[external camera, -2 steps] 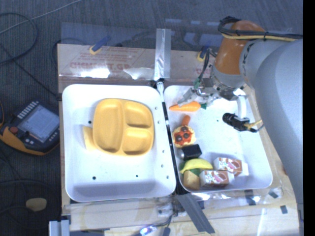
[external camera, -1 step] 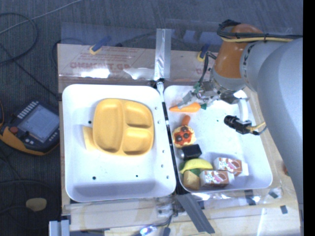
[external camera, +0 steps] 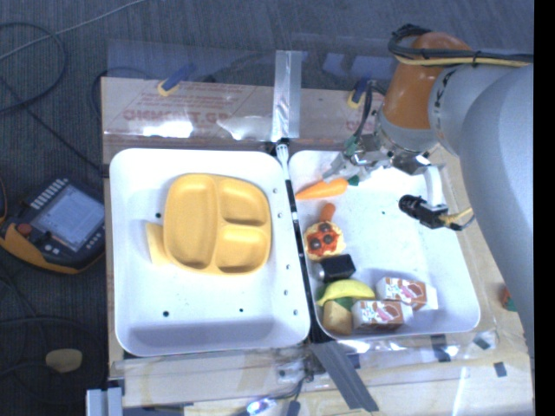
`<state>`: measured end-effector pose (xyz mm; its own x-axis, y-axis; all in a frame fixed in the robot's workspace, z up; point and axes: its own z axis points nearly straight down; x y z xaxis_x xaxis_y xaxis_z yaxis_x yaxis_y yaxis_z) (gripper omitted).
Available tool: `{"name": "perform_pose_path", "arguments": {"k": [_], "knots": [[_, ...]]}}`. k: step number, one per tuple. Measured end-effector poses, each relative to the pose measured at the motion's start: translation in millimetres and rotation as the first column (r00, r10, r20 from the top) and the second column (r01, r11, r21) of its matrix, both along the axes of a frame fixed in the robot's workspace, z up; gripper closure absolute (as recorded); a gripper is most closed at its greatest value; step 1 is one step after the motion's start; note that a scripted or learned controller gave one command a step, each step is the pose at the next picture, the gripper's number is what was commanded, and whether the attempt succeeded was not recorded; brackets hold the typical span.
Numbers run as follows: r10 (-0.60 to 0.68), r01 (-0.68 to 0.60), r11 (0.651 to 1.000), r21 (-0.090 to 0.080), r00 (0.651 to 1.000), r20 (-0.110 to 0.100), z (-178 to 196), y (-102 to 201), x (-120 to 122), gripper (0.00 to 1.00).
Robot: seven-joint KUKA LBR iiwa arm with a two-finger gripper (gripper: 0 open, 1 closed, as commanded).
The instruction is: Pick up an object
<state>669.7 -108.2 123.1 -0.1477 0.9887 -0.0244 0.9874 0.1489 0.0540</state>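
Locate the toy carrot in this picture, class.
The carrot lies in the right bin, near its upper left corner beside the divider, just below the tool.

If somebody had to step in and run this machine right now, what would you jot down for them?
Gripper: low at the back left of the right bin, right beside the toy carrot; its grip state is hard to make out, and nothing is seen lifted.
Right bin also holds a pizza slice toy, a black block, a banana and two small cartons.
Left bin: a yellow divided tray.
Done: the approach. Left: grasp and lift an object, probably the carrot.
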Motion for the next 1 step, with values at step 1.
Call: {"name": "perform_pose_path", "arguments": {"k": [1], "knots": [[-0.161,0.162,0.987,0.014,0.985,-0.057,87.1,-11.9,-1.3,1.0]]}}
